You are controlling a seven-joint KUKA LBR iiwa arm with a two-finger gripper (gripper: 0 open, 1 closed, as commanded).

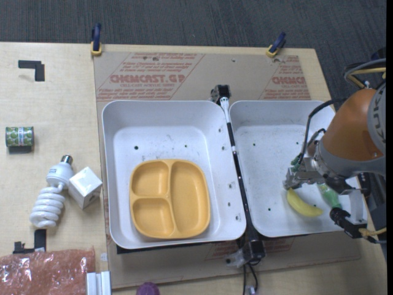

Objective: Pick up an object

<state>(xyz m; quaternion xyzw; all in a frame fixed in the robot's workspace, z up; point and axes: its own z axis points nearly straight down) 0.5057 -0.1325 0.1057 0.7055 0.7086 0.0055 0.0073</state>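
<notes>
Robotics lab bench. Evidence: grey-and-orange arm (pixel 359 128) reaching over two white bins (pixel 116 165), protective-film board (pixel 153 75) held by clamps (pixel 96 40), loose test props (spiral light bulb (pixel 50 195), small can (pixel 19 137)), grey carpet floor (pixel 196 8).

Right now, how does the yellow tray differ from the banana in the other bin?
The divided tray is far larger than the banana and lies in the left bin; the banana lies in the right bin. The tray is a rounded rectangle with three compartments, the banana a small curved piece. The tray sits alone; the banana lies right under the gripper. Both are yellow.
</notes>
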